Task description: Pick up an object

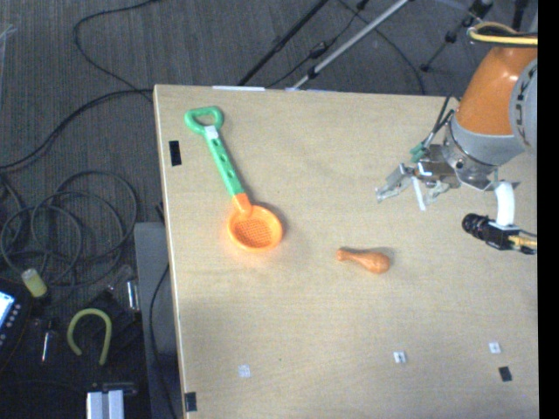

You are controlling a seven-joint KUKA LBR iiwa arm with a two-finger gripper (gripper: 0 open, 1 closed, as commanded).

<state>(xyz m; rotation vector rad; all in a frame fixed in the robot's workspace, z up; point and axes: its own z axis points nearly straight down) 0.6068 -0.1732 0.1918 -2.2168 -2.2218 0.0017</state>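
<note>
Camera view: arm reached in over the bench's right edge, gripper (403, 188) spread open and holding nothing.

Arm (493, 103), its orange band uppermost, leaned in from the right with the wrist turned toward the bench's (349, 339) middle, metal fingers (389, 188) splayed apart above the wood. A drumstick (365, 259) lay near the middle, below and left of the gripper, apart from it. A strainer (234, 186), green handle and orange bowl, lay by the left edge, handle toward the far left corner.

Tabletop (349, 339) mostly open.
Your only obstacles: the sieve spoon (236, 190) at left and the orange drumstick (365, 259) mid-board, well apart, wide bare lanes around both.
</note>
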